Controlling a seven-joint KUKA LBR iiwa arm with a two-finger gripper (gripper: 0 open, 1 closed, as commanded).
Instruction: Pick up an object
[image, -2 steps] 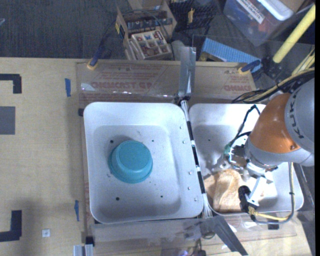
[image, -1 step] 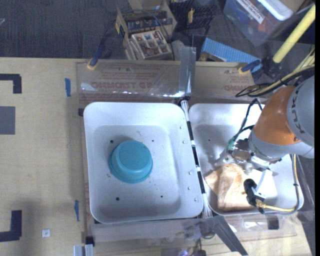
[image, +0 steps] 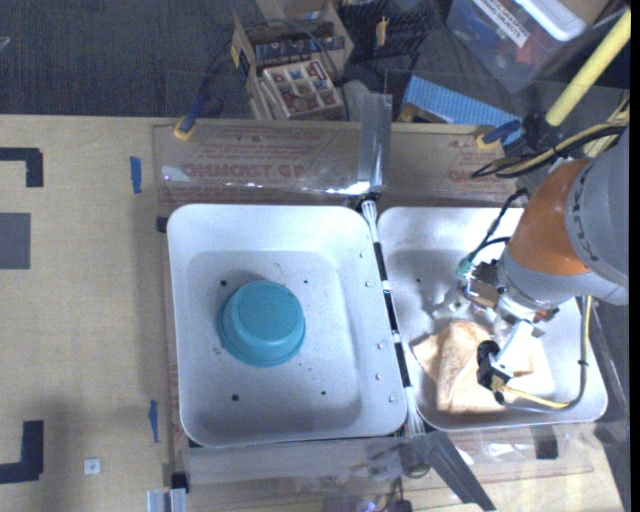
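A single fixed camera is looking down on the desk (image: 70, 300) from above at a slant, standing far enough back to take in both white bins, the left bin (image: 190, 240) and the right bin (image: 410, 230), side by side. The arm (image: 570, 240) is reaching in from the right edge of this view. Floor clutter is showing along the top of the view, beyond the desk's far edge.

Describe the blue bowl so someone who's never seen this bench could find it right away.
Two shallow white bins sit side by side on the bench; look at the left bin, the one away from the arm. The blue bowl lies near its middle, upside down. It is round and teal-blue, unlike the tan, floppy object in the right bin.
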